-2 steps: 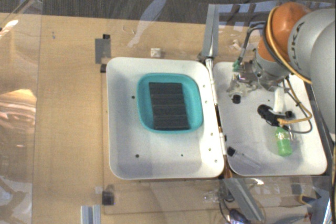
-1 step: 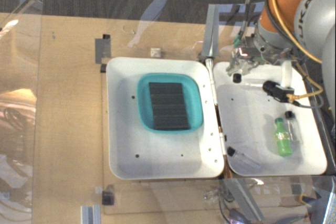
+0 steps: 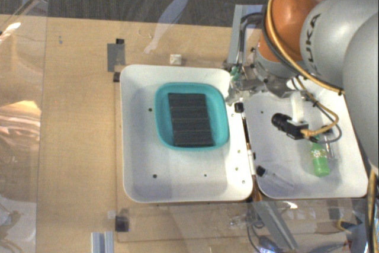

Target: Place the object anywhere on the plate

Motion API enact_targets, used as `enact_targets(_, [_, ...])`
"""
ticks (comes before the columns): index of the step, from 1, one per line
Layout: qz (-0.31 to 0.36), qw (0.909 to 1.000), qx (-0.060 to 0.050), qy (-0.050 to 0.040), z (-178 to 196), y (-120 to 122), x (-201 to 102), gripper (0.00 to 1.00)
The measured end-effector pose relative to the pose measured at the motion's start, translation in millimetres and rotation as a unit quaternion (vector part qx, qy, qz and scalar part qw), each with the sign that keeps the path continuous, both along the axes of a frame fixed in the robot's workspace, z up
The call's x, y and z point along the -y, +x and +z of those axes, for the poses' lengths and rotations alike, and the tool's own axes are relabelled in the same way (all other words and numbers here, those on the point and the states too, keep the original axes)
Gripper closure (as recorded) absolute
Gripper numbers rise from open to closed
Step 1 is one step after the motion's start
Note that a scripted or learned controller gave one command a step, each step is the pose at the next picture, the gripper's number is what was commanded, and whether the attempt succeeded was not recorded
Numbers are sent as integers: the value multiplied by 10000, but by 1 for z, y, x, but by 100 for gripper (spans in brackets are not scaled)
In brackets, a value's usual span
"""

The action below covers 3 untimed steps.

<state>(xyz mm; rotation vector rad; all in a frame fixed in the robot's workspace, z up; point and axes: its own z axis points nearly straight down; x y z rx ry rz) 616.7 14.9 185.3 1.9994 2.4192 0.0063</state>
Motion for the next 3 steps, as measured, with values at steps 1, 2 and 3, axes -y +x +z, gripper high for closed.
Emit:
enact_targets(1, [-3,10000,1,-1,0,0,1,0])
enact_targets(2, [-21,10000,0,-2,10,10,28,0])
enact_targets(3, [-245,9997,6,-3,28,9,37,0])
